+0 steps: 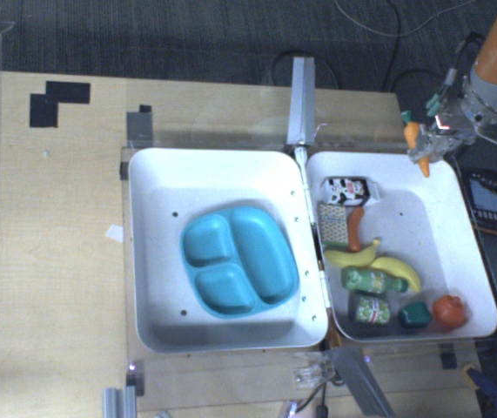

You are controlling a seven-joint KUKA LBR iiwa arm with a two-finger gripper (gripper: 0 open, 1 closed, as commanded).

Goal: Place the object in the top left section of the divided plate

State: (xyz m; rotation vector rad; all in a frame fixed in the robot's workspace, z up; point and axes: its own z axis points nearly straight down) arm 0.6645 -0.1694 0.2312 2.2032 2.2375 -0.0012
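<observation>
A blue divided plate (239,259) lies in the left white bin (157,190); it has two small sections on its left and one long section on its right. The top left section (206,238) holds nothing. My gripper (422,151) hangs above the far right corner of the right bin (457,207), well away from the plate. A small, thin orange object (424,165) shows between its fingers, sticking out above and below them.
The right bin holds a black-and-white carton (345,190), a patterned packet (333,223), an orange-red stick (354,226), a banana (379,261), a green bottle (366,279), a green can (372,309), a dark green block (413,314) and a red ball (448,310).
</observation>
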